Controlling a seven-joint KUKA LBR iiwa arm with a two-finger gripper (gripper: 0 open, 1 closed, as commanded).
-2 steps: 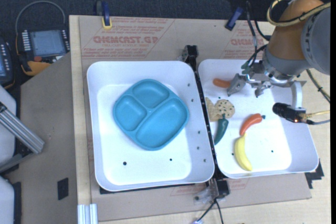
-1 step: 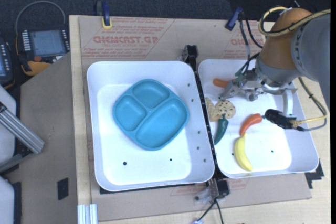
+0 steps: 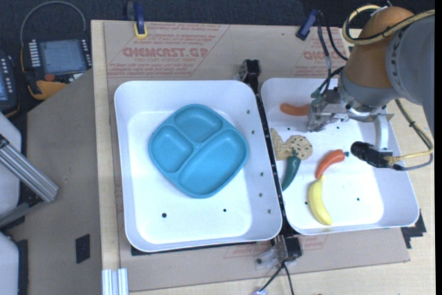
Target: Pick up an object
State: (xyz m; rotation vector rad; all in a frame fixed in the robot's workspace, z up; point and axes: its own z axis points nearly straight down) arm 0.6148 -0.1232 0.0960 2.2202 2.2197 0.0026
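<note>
Your gripper [image 3: 319, 115] hovers right of centre beside a smooth orange carrot [image 3: 295, 108]; finger state cannot be told (glossy curved banana [image 3: 318, 202] lies lower right).

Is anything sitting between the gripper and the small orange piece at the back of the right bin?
Nothing visible does. The gripper hangs just right of the small orange piece, with bare bin floor between them. The cookie, green pepper and banana lie nearer the front.

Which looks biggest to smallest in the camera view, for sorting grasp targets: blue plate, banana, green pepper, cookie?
1. Blue plate
2. Banana
3. Green pepper, slimmer and close to the banana in length
4. Cookie
</note>
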